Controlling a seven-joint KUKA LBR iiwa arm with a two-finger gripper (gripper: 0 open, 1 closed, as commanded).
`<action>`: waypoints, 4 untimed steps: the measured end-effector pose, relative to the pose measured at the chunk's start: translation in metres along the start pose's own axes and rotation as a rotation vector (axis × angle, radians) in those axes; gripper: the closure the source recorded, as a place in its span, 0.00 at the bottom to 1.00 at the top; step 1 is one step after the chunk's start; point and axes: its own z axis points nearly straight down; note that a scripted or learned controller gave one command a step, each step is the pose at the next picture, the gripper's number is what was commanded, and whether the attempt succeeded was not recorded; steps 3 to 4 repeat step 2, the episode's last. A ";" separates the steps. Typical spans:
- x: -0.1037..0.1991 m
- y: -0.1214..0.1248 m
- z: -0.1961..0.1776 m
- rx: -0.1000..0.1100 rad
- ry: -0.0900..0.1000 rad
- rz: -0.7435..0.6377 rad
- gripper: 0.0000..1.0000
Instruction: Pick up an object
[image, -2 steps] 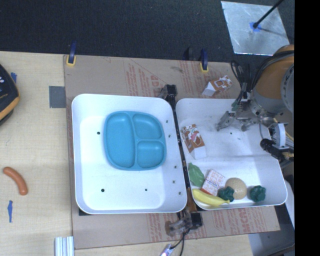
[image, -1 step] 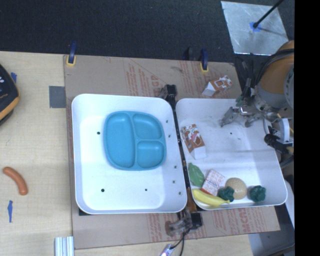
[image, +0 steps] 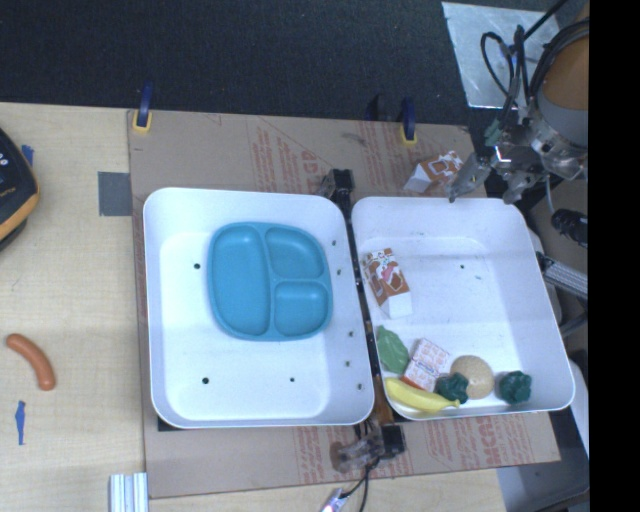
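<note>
My gripper hangs over the far edge of the right bin, at the view's upper right. Its two fingers stand apart, open, with nothing between them. In that bin a brown and white snack packet lies near the left wall. Along the near wall lie a green leafy piece, a small red and white packet, a yellow banana, a beige ball and two dark green pieces. All of these lie well apart from the gripper.
The left bin holds a blue divided plate. A small packet lies on the cardboard just left of the gripper. A sausage and a yellow and black device sit on the bench at far left.
</note>
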 end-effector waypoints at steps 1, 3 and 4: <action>0.015 -0.002 0.146 0.007 0.001 -0.001 0.00; 0.031 -0.021 0.152 0.003 -0.001 0.001 0.00; 0.031 -0.021 0.152 0.003 -0.001 0.001 0.00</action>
